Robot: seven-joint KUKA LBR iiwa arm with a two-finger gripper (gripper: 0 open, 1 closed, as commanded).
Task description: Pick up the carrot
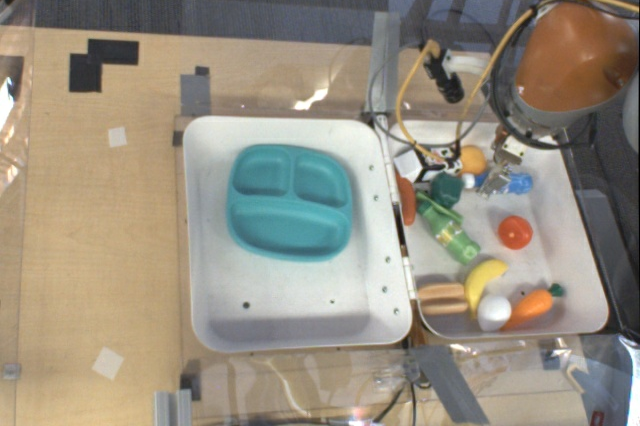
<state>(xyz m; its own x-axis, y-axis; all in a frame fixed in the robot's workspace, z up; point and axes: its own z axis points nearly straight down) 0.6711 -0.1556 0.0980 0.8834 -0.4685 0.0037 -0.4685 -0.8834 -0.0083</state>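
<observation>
The carrot [532, 304] is orange with a small green top. It lies in the right bin [585, 244] near the front right corner, just right of a white egg [493, 312]. My gripper [504, 156] hangs over the back of the same bin, well behind the carrot, below the orange band of the arm [570, 54]. It is right above a small blue object [510, 182]. Nothing of the carrot is near it.
In the right bin also lie a red tomato [516, 232], a green bottle [448, 226], a banana [483, 278], a bun [442, 296], an orange [471, 159] and a red piece [406, 200]. The left bin [300, 319] holds a teal divided plate [290, 201]. Cables loop behind the bins.
</observation>
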